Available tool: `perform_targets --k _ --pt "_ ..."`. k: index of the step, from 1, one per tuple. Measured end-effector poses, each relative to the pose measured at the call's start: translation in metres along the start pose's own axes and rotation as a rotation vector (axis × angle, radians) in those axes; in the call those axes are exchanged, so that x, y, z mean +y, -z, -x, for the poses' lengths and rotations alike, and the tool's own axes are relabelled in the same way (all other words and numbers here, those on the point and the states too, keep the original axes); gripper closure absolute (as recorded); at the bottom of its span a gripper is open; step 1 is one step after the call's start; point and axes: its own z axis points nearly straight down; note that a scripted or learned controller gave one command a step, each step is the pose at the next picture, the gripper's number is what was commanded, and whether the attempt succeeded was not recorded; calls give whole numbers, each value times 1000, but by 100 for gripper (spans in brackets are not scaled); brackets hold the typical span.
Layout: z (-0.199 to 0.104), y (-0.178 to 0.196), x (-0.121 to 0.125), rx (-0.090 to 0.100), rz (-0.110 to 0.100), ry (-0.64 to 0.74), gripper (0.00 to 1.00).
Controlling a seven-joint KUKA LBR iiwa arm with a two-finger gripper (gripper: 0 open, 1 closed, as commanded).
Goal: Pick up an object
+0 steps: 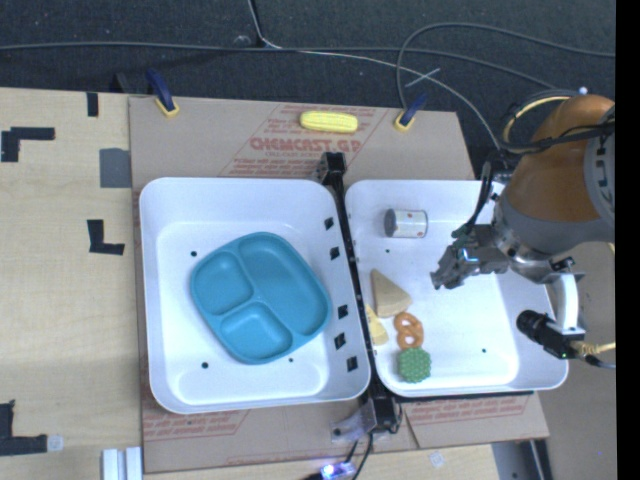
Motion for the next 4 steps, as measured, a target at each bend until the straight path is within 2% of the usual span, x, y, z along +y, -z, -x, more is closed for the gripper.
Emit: perform_targets --k 1,2,3,4 --pt "0 40 1 -1 2 0 100" --pt "-63 39 8 2 -2 6 100" --pt "-112 29 20 0 -3 4 100" --pt "-168 35 19 1 -3 5 100"
